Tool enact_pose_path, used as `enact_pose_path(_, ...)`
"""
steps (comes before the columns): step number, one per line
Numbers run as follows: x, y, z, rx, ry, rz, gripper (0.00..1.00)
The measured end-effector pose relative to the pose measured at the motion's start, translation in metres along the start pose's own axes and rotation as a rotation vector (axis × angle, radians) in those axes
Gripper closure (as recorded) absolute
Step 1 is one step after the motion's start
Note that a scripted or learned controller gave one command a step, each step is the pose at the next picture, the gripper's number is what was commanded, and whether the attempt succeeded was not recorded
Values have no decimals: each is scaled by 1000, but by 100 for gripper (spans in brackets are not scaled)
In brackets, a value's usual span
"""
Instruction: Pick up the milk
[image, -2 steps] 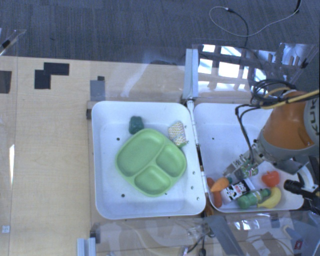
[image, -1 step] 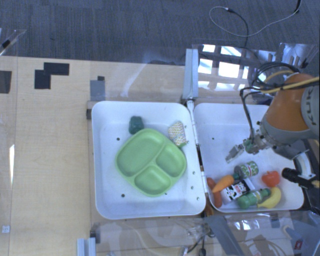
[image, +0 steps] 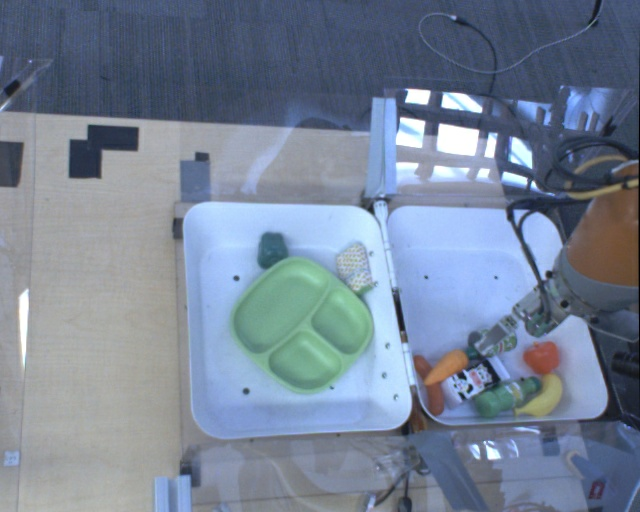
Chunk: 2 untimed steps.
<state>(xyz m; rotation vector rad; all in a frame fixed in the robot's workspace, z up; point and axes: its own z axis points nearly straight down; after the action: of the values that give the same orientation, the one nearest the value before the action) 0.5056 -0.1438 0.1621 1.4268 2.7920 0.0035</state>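
Pale wooden bench (image: 90, 330), grey carpet beyond | left white bin (image: 215, 400): green divided plastic plate (image: 303, 324) laid flat at centre, dark green block (image: 272, 249) above it | right white bin (image: 450, 250): black-and-white milk carton (image: 470, 381) crowded among an orange carrot (image: 444, 367) and a yellow banana (image: 545, 397), lower right | two-finger gripper (image: 492, 341) poised just above it, nothing gripped; opening cannot be told.

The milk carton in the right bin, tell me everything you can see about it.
The milk carton is a small white box with black cow-like patches, seemingly toy cardboard or plastic. It lies on its side near the right bin's front edge, crowded by an orange carrot at its left and a green bottle-like toy at its right. The gripper hovers just above it, not visibly holding it.
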Motion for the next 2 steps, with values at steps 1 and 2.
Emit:
enact_pose_path(1,26,3,30,-7,-13,-561,0)
enact_pose_path(2,-70,66,49,-26,-43,-446,0)
